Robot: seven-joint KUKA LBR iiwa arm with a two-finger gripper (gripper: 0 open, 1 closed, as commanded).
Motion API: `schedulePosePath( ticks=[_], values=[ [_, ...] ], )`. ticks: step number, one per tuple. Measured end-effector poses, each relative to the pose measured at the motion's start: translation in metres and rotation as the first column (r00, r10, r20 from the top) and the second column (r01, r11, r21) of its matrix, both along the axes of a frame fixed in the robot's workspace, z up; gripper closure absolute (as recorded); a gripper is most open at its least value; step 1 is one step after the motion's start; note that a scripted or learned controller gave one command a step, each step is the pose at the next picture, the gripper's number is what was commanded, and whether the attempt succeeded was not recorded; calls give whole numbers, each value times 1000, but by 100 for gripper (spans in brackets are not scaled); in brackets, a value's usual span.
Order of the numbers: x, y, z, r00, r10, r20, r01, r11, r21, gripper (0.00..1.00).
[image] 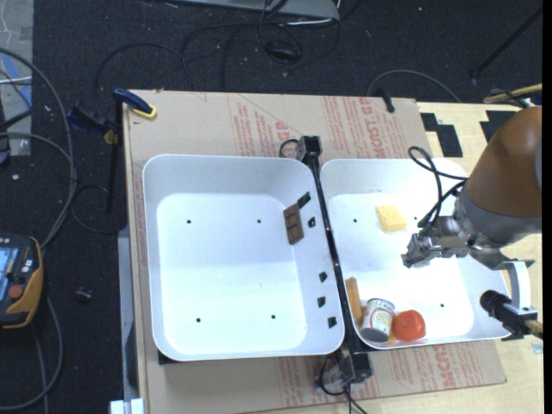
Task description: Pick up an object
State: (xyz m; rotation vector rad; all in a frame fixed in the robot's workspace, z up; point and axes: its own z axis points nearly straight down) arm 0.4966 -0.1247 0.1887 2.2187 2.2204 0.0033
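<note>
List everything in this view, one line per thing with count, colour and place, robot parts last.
bins: 2, white, side by side on the bench
block: 1, yellow, right bin, far part
ball: 1, red-orange, right bin, near edge
can: 1, white with a dark label, right bin, beside the ball
stick: 1, orange, right bin, along its left wall
brown piece: 1, brown, left bin, on its right wall
clamp: 1, blue and yellow, bench's far left corner
handheld unit: 1, orange and grey, floor at left
cables: several, black, floor
arm: 1, grey with orange band, from the right
gripper: 1, grey, over the right bin
</note>
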Motion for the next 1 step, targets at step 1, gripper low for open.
schedulePosePath(
  ticks=[1],
  values=[
    [3, -5, 61, 1000, -1, 1, 1, 1000, 0, 100]
  ],
)
